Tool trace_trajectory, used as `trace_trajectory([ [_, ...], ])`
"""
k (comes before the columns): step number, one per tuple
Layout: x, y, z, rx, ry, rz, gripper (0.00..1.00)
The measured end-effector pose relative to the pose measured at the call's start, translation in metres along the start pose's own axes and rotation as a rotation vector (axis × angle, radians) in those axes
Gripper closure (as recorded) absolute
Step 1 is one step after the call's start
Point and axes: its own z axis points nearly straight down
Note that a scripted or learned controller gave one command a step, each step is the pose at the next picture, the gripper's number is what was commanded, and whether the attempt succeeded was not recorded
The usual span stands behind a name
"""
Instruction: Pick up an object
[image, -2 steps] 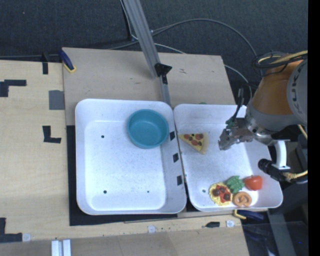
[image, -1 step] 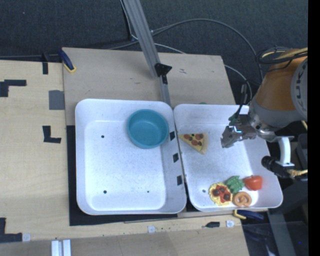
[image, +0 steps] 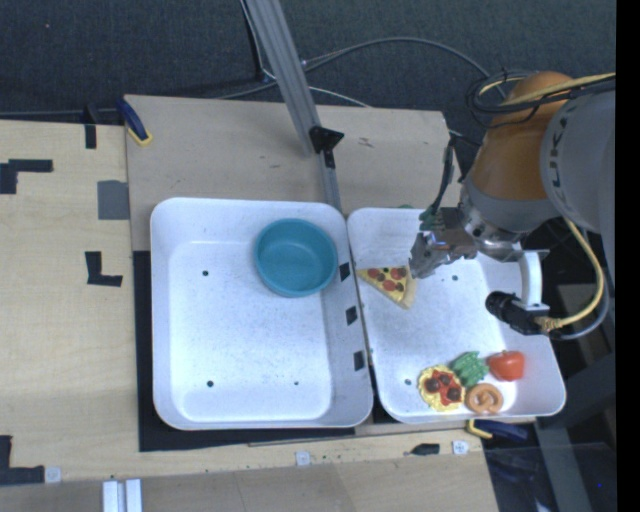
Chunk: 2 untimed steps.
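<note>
Grey arm with orange band seen reaching in from right over right bin; left bin seen beside it, blue bowl lying in its upper right part; gripper set low at pizza slice, touching its right end; finger state cannot be told; small toy foods clustered at right bin's lower edge, well apart from slice.

desk: pale wood, black tape marks at left | floor: dark carpet on far side | metal pole: slants down from far edge | black cables: far right
</note>
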Motion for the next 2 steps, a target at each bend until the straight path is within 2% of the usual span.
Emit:
trace_trajectory([
  [1,0.042,0.016,0.004,0.001,0.0,0.001,1.0],
  [2,0.087,0.028,-0.008,0.0,0.0,0.002,1.0],
])
